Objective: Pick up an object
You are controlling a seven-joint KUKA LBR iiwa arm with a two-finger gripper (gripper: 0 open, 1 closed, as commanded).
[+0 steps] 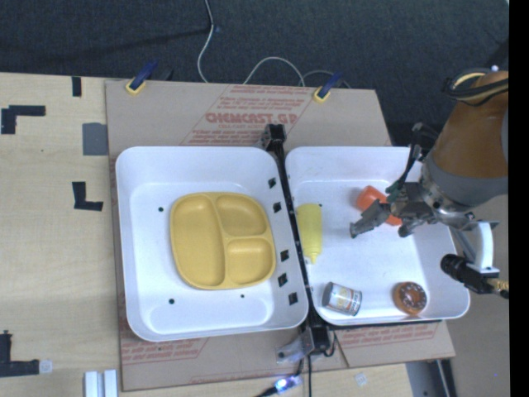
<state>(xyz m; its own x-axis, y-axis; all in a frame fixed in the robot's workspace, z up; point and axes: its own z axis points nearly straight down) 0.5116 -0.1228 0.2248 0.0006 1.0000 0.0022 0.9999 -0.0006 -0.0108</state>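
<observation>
The gripper (385, 222) hangs over the right bin (364, 251) with its two dark fingers spread apart and nothing between them; one finger reaches toward the bin's middle, the other sits back near the wrist. Far off to the gripper's left, in the other bin (136, 188), lies the largest thing, a yellow divided plate (221, 240), stiff and broad, awkward to pinch except at its rim. Nearer, just beyond the forward fingertip on the left, lies a yellow banana (310, 231), its long axis running along the wall between the bins, away from and toward the camera; it is probably a light plastic toy, smooth and a little slippery, best taken across its narrow middle. Below and left of the gripper a small can (341, 298) lies on its side, axis roughly crosswise, rigid but apt to roll. Directly below the gripper sits a small brown doughnut-like round (410, 297). Closest of all, partly hidden behind the fingers, is a small orange piece (369, 196); its shape and heading are hard to make out, though it looks light and the likeliest target.
</observation>
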